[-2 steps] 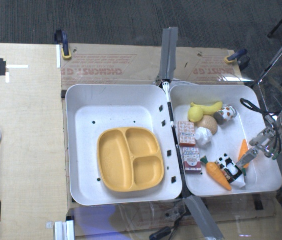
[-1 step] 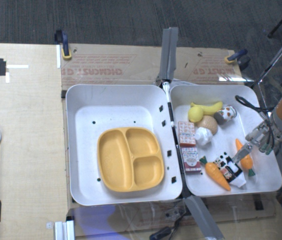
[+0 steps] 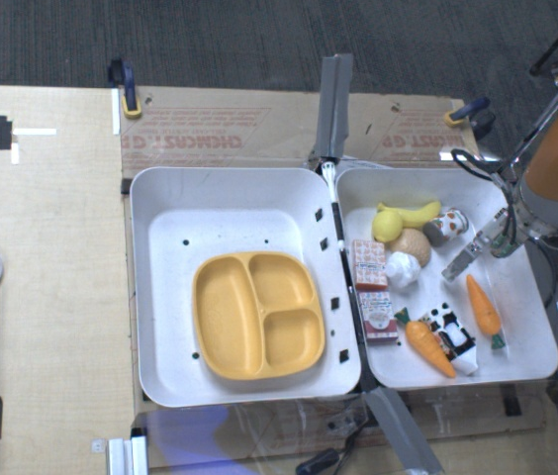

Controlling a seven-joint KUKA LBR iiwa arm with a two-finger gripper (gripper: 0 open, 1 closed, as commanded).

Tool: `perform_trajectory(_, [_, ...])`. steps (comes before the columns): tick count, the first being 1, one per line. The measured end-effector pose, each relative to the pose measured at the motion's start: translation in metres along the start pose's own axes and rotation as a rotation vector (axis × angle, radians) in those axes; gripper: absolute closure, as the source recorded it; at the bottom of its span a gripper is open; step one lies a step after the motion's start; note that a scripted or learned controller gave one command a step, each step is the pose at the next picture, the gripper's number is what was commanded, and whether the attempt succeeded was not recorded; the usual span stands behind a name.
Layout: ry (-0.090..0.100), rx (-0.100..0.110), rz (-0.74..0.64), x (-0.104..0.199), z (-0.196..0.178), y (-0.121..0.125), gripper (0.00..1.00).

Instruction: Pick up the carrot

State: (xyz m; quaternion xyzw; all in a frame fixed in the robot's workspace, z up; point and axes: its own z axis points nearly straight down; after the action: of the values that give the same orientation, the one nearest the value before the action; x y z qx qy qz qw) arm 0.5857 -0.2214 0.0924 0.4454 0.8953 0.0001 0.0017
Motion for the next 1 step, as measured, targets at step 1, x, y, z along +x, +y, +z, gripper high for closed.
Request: perform_trajectory(1, [0.003,0.002,0.109,0.0375,0.0005,-0.0438,0.0])
